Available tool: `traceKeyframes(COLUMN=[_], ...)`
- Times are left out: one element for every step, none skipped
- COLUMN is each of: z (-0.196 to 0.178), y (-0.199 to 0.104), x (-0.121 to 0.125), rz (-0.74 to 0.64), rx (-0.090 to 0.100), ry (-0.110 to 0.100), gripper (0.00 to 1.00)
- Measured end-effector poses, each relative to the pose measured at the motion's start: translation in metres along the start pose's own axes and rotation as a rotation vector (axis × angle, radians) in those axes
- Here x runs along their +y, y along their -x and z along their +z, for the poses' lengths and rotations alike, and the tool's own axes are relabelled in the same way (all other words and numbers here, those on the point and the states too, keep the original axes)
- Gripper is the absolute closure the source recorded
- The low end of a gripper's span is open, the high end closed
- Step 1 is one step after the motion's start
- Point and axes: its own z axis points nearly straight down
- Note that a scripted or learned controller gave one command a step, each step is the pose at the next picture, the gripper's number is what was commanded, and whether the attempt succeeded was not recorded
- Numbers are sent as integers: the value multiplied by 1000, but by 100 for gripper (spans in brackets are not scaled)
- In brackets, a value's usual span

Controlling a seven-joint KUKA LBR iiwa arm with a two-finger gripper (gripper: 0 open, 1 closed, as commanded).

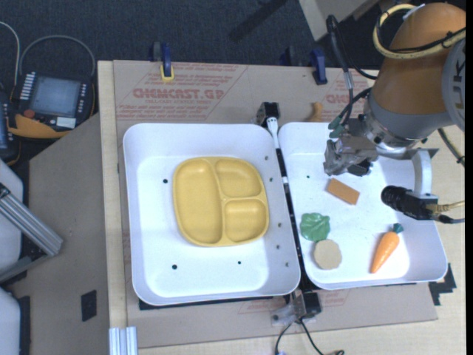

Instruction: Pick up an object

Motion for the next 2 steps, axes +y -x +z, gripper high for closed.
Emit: traceKeyframes(z=[-2, 20], y=[-52, -103], x=[-16, -31], rz=[0, -1], rx=[0, 0], ry=[1, -1], gripper=[100, 100])
